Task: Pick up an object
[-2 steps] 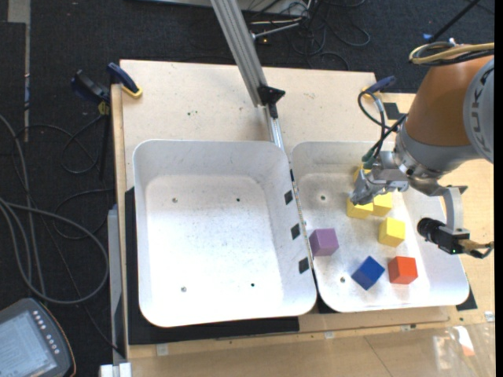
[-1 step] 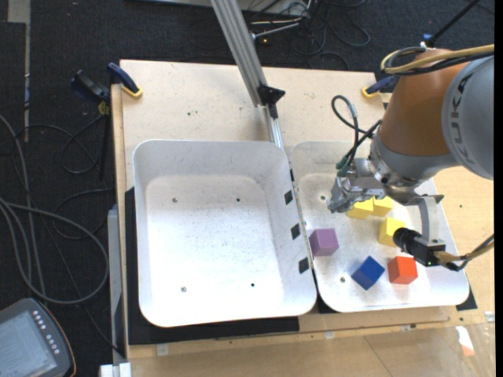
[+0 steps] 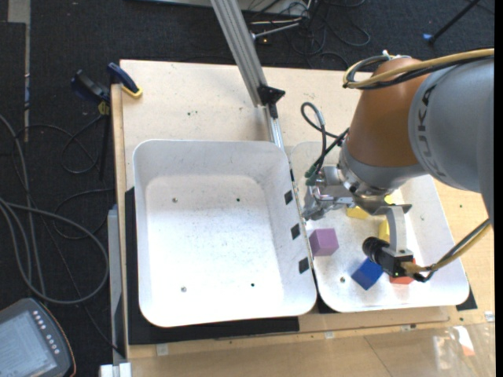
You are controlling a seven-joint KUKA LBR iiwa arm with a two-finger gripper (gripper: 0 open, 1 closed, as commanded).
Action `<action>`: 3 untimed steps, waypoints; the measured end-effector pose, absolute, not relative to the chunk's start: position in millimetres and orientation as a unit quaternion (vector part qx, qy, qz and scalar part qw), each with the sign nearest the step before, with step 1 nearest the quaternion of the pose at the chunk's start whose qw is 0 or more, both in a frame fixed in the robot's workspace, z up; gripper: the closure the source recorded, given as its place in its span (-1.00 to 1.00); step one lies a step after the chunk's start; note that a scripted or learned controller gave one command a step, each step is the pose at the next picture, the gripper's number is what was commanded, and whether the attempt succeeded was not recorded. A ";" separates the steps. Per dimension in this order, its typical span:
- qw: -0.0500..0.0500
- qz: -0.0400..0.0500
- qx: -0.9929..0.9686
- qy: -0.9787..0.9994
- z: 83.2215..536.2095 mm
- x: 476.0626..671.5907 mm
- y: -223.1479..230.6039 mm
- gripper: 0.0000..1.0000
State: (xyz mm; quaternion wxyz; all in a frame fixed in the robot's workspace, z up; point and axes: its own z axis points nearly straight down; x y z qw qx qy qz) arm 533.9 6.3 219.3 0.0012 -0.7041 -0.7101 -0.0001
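Note:
My gripper (image 3: 321, 201) hangs low over the left part of the right bin (image 3: 440, 293), under the orange wrist band. A purple cube (image 3: 324, 242) lies just below it in the view, apart from it. A blue cube (image 3: 366, 274) sits nearer the bin's front edge. A yellow piece (image 3: 358, 211) pokes out from under the wrist, partly hidden. A small red piece (image 3: 401, 280) lies to the right of the blue cube, beside a black fitting (image 3: 377, 250) on the arm's cable.
The left bin (image 3: 157, 210) stands beside the right one, their walls touching. A slanted metal pole (image 3: 244, 49) crosses the back of the bench. A blue and yellow clamp (image 3: 118, 81) grips the bench's far left corner. Cables loop around the arm.

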 end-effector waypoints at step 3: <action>0.000 0.000 -0.707 -0.707 230.8 505.4 86.8 -1.00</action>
